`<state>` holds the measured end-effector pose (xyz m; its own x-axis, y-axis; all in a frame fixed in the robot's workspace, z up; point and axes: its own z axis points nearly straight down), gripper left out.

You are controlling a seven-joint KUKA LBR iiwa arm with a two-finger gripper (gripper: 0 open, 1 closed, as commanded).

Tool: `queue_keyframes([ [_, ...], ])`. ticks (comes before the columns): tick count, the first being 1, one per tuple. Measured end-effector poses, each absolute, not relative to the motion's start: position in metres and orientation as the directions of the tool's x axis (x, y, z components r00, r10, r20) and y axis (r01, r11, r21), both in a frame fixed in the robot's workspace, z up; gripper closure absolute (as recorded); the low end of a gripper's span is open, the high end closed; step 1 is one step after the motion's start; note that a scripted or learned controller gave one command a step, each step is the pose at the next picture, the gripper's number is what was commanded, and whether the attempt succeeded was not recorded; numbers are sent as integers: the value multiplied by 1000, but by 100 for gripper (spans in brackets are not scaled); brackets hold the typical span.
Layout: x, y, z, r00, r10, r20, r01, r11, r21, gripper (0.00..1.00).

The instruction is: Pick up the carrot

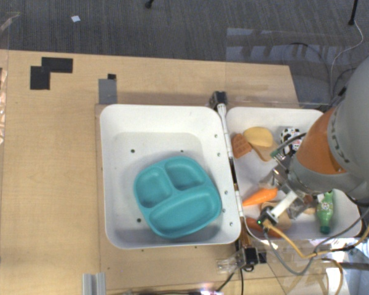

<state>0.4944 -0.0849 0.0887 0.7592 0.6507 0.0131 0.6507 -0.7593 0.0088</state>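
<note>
Carrot lies in the right bin, close to its left wall, toward the near side. The grey arm covers the right part of this bin. The gripper is just beside the carrot's right end; whether it is open or closed I cannot tell. Left of the right bin stands the left bin, holding a teal plate. Inside the right bin are also a green bottle at the near right, and a yellow piece touching a brown piece at the far left.

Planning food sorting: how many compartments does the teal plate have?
3. On the teal plate, in the left bin: two small ones side by side at the far side, one large one along the near side. None looks hidden.
</note>
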Motion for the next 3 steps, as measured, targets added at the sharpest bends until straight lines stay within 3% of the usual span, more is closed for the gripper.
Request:
queue_keyframes([
  [3,494,-85,89,759,651,13,651,-759,9,0],
])
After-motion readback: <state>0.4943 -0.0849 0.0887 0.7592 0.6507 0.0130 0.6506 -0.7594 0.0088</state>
